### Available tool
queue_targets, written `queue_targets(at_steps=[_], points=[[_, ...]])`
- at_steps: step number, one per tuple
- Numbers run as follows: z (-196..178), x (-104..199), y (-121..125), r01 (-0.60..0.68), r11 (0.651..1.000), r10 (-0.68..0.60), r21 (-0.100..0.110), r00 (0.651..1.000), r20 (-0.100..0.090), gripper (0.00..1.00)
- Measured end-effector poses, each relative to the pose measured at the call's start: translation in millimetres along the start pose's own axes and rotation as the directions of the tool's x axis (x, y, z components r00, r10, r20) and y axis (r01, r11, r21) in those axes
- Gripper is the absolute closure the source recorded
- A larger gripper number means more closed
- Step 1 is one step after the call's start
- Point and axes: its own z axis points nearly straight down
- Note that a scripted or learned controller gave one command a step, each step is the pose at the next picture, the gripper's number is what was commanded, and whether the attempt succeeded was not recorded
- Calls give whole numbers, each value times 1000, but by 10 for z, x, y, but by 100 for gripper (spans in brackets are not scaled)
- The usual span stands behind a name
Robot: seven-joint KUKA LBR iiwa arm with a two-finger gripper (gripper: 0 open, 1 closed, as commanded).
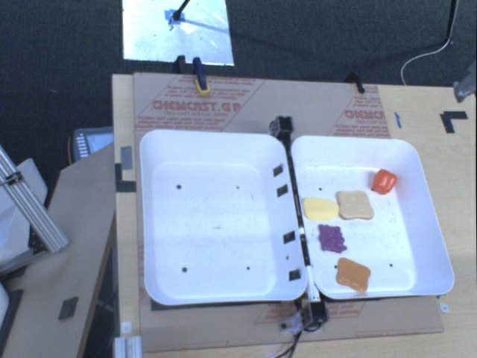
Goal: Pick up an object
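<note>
The right bin [417, 200] holds several small toy foods. A red-orange pepper-like piece [384, 181] lies near its far right. A tan bread slice [355, 205] sits in the middle, with a flat yellow piece [320, 209] just left of it. A purple grape cluster [332, 238] lies below those, and an orange-brown piece [352, 274] rests near the front wall. A grey part of the arm [466, 85] shows at the right edge, far above and behind the bins.
The left bin [216, 222] stands beside the right one, joined by black clips [291, 207] along the shared wall. Cardboard [246, 103] lies under both. A shiny metal sheet [177, 19] sits beyond the bench, and a cable [428, 51] hangs at top right.
</note>
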Motion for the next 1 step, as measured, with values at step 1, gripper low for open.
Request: queue_targets(at_steps=[1], points=[[-118,0,7,2,1000,-2,-5,1000,1,100]])
